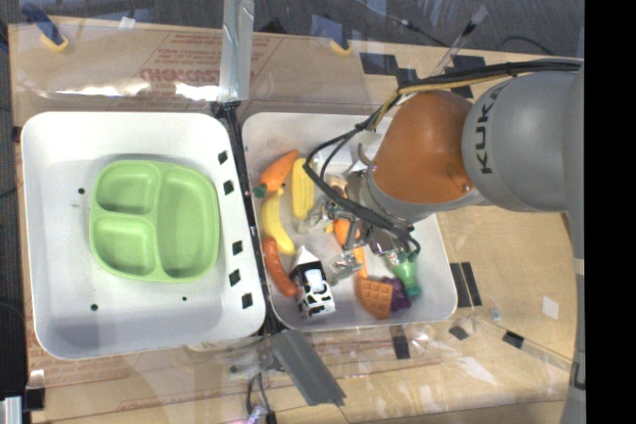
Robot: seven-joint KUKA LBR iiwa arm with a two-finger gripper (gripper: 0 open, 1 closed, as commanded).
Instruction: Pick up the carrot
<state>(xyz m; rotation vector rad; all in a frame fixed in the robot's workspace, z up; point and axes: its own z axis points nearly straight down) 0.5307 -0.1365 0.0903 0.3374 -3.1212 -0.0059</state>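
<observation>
1. While my gripper (353, 238) hangs low over the middle of the right bin (437, 243), cables and the orange band hide its working end, so I cannot tell its state, nor whether it carries anything.
2. Just beside the gripper I note a small orange piece (341, 230), partly hidden, that I cannot identify.
3. Toward the bin's left wall lie a banana (275, 225) and a corn cob (302, 195).
4. I take the carrot (279, 171) to be the orange tapered item in the upper-left corner of that bin, lying at a slant, near the banana's top.
5. Judgement: it looks like a light, rigid, smooth plastic toy, liable to slip; I would grasp across its thicker middle.
6. The left bin (50, 213) holds a green divided plate (156, 221), well apart from the work.
</observation>
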